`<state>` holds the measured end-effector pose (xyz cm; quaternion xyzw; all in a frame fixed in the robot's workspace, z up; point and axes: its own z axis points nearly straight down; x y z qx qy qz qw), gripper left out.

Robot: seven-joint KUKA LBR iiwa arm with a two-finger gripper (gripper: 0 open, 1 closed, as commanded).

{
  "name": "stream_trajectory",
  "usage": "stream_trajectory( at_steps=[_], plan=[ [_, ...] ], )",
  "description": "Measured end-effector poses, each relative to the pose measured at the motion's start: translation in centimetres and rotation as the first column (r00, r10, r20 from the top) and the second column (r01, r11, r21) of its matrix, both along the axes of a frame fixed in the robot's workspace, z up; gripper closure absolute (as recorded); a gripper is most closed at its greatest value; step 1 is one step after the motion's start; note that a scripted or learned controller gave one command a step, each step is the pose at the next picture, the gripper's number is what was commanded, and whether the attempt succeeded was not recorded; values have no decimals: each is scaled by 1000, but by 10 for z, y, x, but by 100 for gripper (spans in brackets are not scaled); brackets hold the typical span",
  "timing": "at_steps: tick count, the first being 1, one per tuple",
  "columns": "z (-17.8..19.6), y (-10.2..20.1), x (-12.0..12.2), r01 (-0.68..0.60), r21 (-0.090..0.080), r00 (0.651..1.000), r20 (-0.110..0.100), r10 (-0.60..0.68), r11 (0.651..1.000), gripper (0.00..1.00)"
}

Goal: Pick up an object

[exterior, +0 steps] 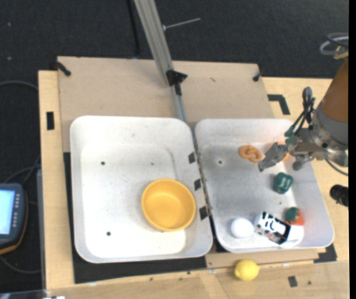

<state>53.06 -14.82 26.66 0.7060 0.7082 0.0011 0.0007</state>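
My gripper [285, 162] hangs over the right bin [228, 185], near its right side, open with nothing between its fingers. Just below it lies a small dark green object [282, 182]. An orange ring-shaped piece [249, 152] sits to the left of the left finger [269, 160]. Near the bin's front edge are a white ball [241, 227], a black-and-white object [272, 227] and a small red and green piece [294, 215].
A yellow bowl [168, 204] stands in the left bin [103, 167], towards its front right. A lemon [246, 270] lies on the bench in front of the right bin. A metal post [156, 36] rises behind the bins. A tablet [0, 217] sits far left.
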Motion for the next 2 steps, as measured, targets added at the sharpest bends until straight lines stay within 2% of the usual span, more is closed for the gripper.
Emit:
stream_trajectory(
  at_steps=[1, 2],
  plan=[
    [0, 0, 0, 1, 0, 1000, 0, -1, 1000, 0],
    [-57, 8, 0, 6, -2, 1000, -7, -6, 1000, 0]
  ],
)
